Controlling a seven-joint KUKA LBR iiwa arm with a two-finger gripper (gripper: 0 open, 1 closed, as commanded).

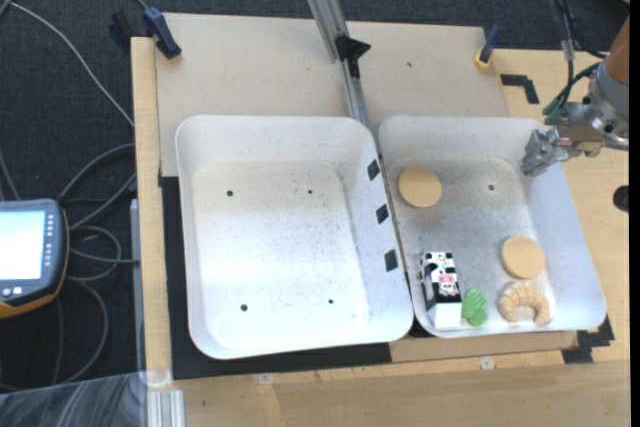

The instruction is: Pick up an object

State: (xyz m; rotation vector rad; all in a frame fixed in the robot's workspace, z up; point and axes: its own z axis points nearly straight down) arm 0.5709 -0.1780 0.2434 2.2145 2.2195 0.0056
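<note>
Hovering over the right bin's [570, 215] far right rim, the gripper [537, 155] carries nothing visible; whether its fingers are spread or pressed together, I cannot tell.
Inside that bin lie two tan discs [420, 187] [522, 257], a croissant-shaped piece [525, 303], a green item [474, 307] and a black-and-white box [440, 277], all apart from the gripper.

Bench [250, 75] w/ two white bins [275, 140]

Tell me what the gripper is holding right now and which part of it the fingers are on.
Nothing is held. The gripper hangs over the right bin's upper right edge with nothing between its fingers, well apart from the round cookies, the croissant and the other items.
</note>
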